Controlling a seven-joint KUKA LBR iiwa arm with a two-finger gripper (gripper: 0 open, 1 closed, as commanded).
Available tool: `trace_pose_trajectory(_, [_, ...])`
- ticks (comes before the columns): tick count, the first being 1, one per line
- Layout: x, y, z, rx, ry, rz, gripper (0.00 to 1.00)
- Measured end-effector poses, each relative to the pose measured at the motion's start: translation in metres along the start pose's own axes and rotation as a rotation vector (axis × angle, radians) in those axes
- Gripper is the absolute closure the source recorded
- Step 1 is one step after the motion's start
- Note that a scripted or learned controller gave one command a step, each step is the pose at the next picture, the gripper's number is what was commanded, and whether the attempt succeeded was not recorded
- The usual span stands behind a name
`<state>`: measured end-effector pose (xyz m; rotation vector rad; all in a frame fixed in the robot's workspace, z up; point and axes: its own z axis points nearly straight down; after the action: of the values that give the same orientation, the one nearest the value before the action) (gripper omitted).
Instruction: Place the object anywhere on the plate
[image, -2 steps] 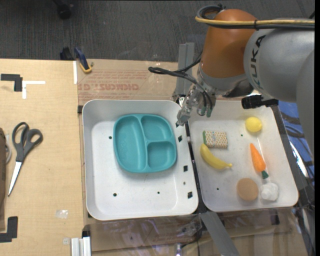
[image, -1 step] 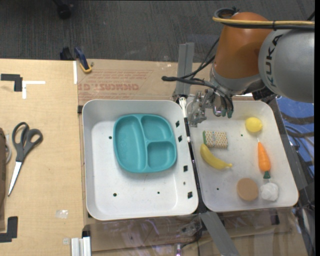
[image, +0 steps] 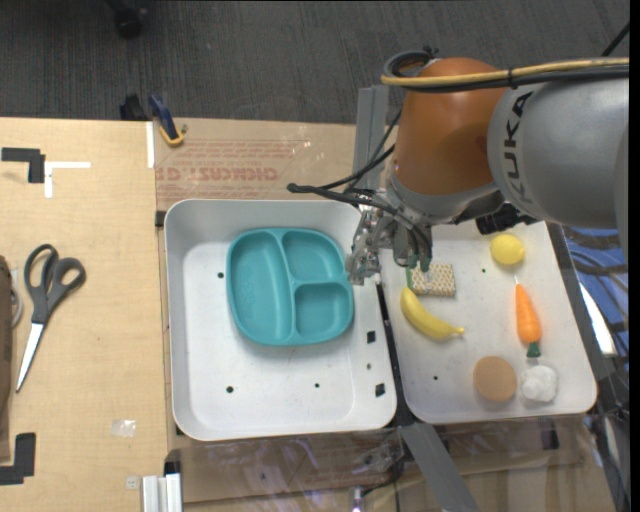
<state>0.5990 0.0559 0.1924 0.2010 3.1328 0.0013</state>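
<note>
Hovering: gripper, grip state indeterminable, over seam between 2 bins. Recommended: descend squarely onto sponge beside banana; carry to teal plate.

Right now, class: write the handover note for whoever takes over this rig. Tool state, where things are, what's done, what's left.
Tool: over the seam between the bins, beside the plate's right edge; nothing seen between its fingers.
Plate: teal, three compartments, in the left bin, nothing on it.
Right bin: sponge, banana, lemon, carrot, brown ball, white lump.
Done: nothing placed.
Left: pick one, set it on the plate.
</note>
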Motion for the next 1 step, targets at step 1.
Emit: trace_pose_trajectory(1, [-0.0032, -0.0742, 0.0003, 0.001, 0.0, -0.179, 1.0])
